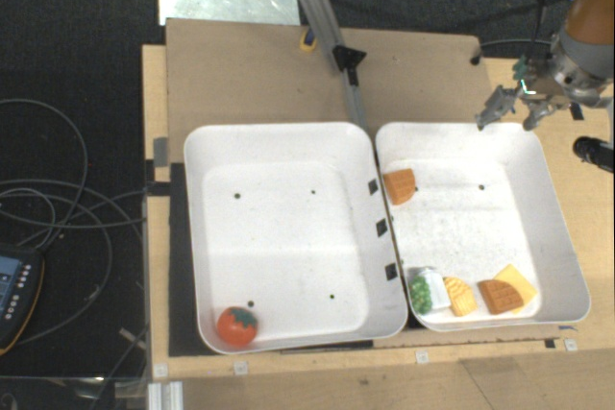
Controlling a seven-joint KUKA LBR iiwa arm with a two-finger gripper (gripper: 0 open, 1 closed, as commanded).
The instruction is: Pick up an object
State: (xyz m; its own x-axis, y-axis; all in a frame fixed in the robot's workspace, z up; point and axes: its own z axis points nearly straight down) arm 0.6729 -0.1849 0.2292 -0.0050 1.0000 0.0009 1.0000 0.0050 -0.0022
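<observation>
Your two-finger gripper [514, 106] hangs with its fingers spread and nothing between them, just over the far rim of the right-hand shallow white plastic bin [548, 197]. The closest candidate is the small orange, bread-like toy block [400, 185], down and to the left of the gripper against the bin's inner wall. It looks light, rigid and smooth, so pinch it across its flat sides, away from the wall

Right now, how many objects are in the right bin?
5. An orange block lies against the left wall. Along the near edge sit a green-and-white piece, a yellow piece, a waffle and a cheese wedge. More may hide beneath them.
</observation>
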